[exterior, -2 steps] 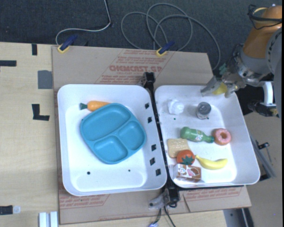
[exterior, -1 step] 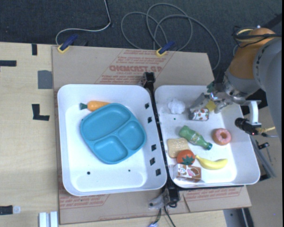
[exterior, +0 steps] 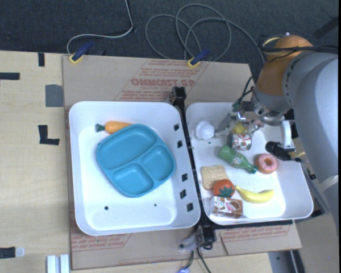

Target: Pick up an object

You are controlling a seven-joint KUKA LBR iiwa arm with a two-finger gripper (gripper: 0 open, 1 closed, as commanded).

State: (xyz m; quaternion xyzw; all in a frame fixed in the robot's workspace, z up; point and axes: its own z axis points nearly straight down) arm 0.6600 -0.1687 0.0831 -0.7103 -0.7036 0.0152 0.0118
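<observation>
Arm: the grey arm (exterior: 315, 101) comes in from the right, orange band (exterior: 278, 67) showing above the wrist, bent down over the back of the right bin.
Gripper: the gripper (exterior: 240, 125) sits low in the right bin (exterior: 295, 209), near its rear; metal parts spread out to the left, but whether its jaws are apart or closed cannot be told, and nothing can be seen gripped.
Small jar: a little jar (exterior: 242, 141) with a red and white label sits right under the gripper, touching or almost touching it; which one, hard to say.
White ball: a white ball (exterior: 204, 131) lies just left of the gripper, close to the bin's left wall.
Green bottle: lying on its side, the bottle (exterior: 236, 158) slants across the middle of the bin, just in front of the jar.
Donut: a pink donut (exterior: 266, 164) rests beside the bottle's right end.
Toast: a slice (exterior: 212, 175) lies in front of the bottle, with a tomato (exterior: 223, 187) against its front edge.
Banana: the banana (exterior: 254, 195) curves along the front, right of the tomato.
Packet: a small packet (exterior: 227, 207) lies at the front, below the tomato.
Left bin: the left bin (exterior: 85, 209) holds a blue tray (exterior: 135, 159) with three sections, and a carrot (exterior: 115, 127) lies at its back edge.
Desk: both bins sit side by side on a cardboard sheet (exterior: 102, 78) on the desk.
</observation>
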